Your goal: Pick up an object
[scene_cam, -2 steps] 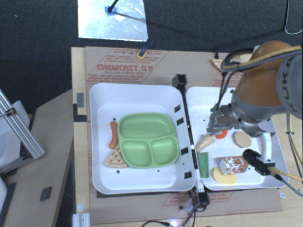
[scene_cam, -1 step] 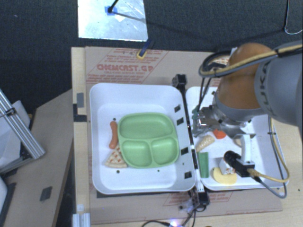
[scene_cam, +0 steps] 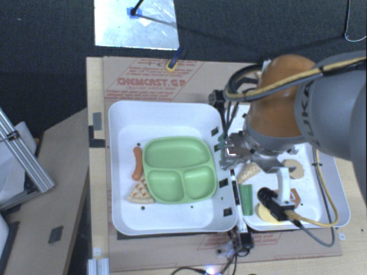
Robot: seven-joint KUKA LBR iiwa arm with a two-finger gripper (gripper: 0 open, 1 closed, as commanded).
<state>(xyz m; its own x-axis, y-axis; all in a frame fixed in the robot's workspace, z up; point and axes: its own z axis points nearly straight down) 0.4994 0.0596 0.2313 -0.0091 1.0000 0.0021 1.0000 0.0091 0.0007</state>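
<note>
The pincer (scene_cam: 241, 156) hangs low over the left end of the right bin (scene_cam: 344, 211), close to the wall it shares with the left bin (scene_cam: 166, 113), and the bulk of the wrist hides most of it; whether it is spread or pressed together I cannot tell, and nothing can be seen held in it. The step in hand looks like the reach down onto a target, with no grasp yet shown. The likeliest target is the pale wedge (scene_cam: 249, 172) lying just beneath and beside the pincer, though contact cannot be made out. Near it in the same bin lie a green stick (scene_cam: 246, 199), a yellow disc (scene_cam: 265, 213) partly covered by the robot's own hardware, a ring-shaped biscuit (scene_cam: 293, 168) and a small orange-brown piece (scene_cam: 295, 197). The left bin holds a green divided tray (scene_cam: 178, 171), a sausage (scene_cam: 137, 162) and a waffle-like triangle (scene_cam: 140, 192), all well apart from the pincer. The next move probably calls for settling squarely over the wedge, closing on it clear of the bin wall, then lifting straight up.
</note>
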